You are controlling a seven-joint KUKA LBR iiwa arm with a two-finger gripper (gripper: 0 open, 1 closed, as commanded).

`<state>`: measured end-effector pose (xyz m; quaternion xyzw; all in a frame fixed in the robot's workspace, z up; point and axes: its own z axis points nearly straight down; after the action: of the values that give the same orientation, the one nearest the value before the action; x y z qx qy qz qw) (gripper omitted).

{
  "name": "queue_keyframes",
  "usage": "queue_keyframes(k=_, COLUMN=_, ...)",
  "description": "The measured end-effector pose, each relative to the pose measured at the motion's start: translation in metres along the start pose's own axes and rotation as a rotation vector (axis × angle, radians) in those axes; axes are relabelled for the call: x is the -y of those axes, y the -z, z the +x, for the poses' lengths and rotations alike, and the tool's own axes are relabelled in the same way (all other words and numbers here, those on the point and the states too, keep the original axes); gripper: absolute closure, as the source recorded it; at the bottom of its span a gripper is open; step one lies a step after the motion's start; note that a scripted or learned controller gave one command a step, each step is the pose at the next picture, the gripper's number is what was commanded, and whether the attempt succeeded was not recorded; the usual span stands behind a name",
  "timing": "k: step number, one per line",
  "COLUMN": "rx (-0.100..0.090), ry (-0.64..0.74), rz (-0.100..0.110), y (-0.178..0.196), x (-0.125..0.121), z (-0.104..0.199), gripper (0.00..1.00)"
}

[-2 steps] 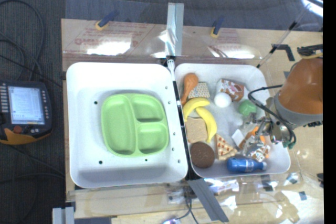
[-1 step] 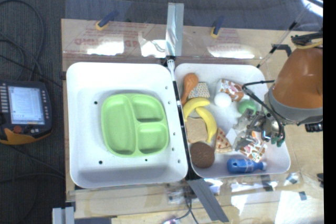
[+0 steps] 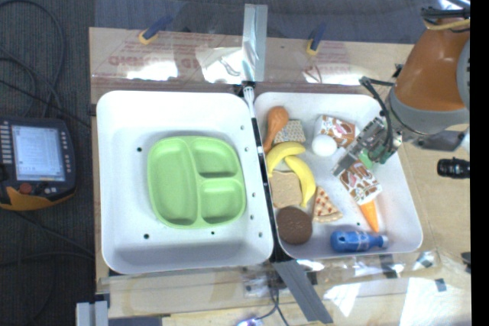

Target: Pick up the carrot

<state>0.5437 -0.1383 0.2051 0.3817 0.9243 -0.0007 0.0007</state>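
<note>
One carrot point(image 3: 370, 214), below gripper point(image 3: 370, 150), apart

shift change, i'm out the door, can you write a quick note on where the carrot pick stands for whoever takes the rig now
Gripper: over the right side of the right bin, with nothing visibly held; open or shut cannot be told from the camera view.
Carrot: lying in the right bin near its right wall, just below the gripper, its top under a printed packet, above the blue bottle.
Other items in that bin: banana, pizza slice, brown cookie, white egg.
Left bin: holds the green divided tray.
Done: the arm is close to the carrot.
Left: grasp the carrot and lift it.
</note>
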Motion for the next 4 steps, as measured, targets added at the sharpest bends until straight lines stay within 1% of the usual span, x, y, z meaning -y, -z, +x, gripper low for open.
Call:
queue_keyframes(k=1, rx=0.000, ry=-0.001, rz=0.001, y=0.000, x=0.001, z=0.000, gripper=0.00)
queue_keyframes(k=2, rx=-0.004, ry=0.069, rz=0.003, y=-0.035, x=0.056, z=-0.017, gripper=0.00)
queue_keyframes(k=3, rx=0.004, ry=-0.021, rz=-0.004, y=-0.109, x=0.079, z=-0.022, gripper=0.00)
queue_keyframes(k=4, rx=0.005, ry=-0.020, rz=-0.003, y=-0.098, x=0.078, z=-0.022, gripper=1.00)
